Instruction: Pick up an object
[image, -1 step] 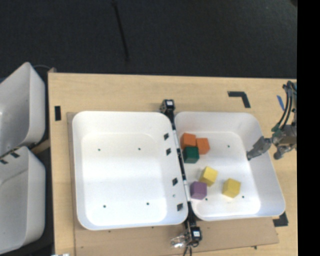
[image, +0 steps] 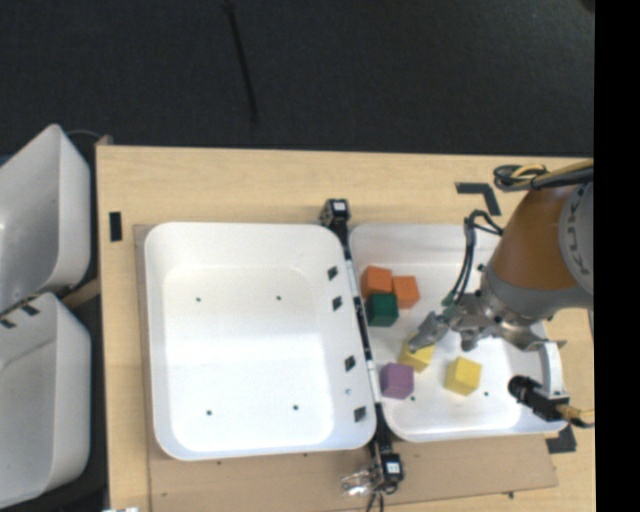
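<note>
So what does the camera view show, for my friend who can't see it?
A grey and orange robot arm's gripper hangs over a yellow block in the right white bin. Nearby lie two orange blocks, plus green, purple and another yellow one.

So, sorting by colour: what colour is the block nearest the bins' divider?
Purple block, camera view.

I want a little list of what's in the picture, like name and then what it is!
left bin: white, no blocks seen in it
right bin: white, holds the blocks
orange blocks: two, side by side near the divider
green block: just below the orange ones
purple block: low, near the divider
yellow block: loose, right of the purple one
small yellow block: at the gripper's tips
arm: reaches in from the right
</note>
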